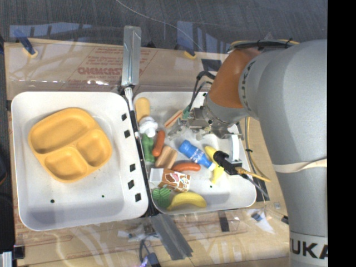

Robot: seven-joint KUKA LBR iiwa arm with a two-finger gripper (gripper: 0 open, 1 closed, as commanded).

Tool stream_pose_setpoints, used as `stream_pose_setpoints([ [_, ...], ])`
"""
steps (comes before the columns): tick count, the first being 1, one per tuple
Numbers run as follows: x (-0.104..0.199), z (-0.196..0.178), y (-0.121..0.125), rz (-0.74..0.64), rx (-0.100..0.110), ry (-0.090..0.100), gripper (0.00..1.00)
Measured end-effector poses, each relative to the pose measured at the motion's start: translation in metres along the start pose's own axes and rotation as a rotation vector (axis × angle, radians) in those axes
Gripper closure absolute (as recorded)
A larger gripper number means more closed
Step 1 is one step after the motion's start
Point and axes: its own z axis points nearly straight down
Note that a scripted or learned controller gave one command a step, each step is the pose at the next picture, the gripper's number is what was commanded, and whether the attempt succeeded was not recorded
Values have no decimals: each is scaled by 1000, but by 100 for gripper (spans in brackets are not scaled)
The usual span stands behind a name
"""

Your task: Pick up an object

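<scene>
We see the hand (192, 121) low over the right bin (245, 196), above the blue bottle (194, 153); its grip we cannot tell.

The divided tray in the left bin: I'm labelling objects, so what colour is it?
The divided tray is yellow-orange, per the camera view.

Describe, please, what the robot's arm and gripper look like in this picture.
The arm is a thick, rounded grey body with an orange band above the wrist. White letters "KUKA" stand on its lower part. Thin dark cables loop beside the orange band down to the gripper, a small metallic grey assembly.
</scene>
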Motion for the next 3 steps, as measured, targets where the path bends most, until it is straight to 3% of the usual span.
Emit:
stream_pose_setpoints([
  [1,-19,10,-48,20,2,2,0],
  [2,-19,0,-47,15,3,2,100],
  [3,84,-92,-61,120,-3,5,100],
])
